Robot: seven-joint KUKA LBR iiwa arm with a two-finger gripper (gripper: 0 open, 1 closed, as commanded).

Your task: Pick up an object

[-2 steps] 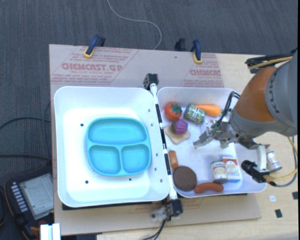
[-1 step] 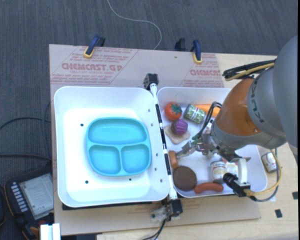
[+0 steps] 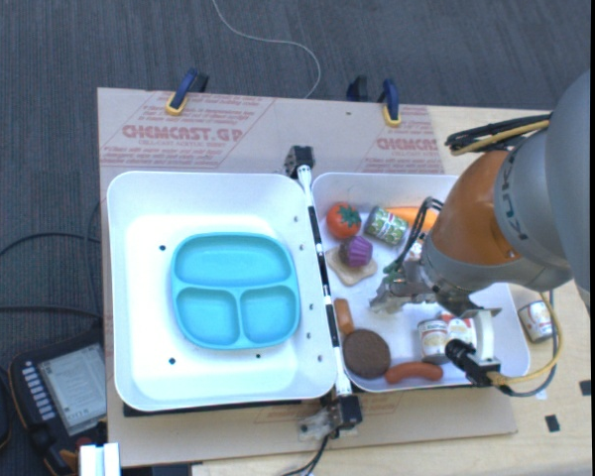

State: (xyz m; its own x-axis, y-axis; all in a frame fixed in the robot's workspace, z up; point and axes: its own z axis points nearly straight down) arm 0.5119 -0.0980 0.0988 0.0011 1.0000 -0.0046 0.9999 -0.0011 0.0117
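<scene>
Two white bins sat side by side; left of the jaws (image 3: 392, 291) lay a blue tray (image 3: 236, 290) in the left bin (image 3: 129, 266). Nearer, a tomato (image 3: 343, 220), purple toy (image 3: 356, 253) and brown disc (image 3: 365, 352) (all loose) surrounded them. Jaws' state: cannot tell.

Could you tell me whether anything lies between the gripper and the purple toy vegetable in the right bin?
Nothing visible does. The gripper hovers in the right bin just right of the purple toy vegetable, with bare bin floor between them. The tomato and green can sit farther back.
</scene>
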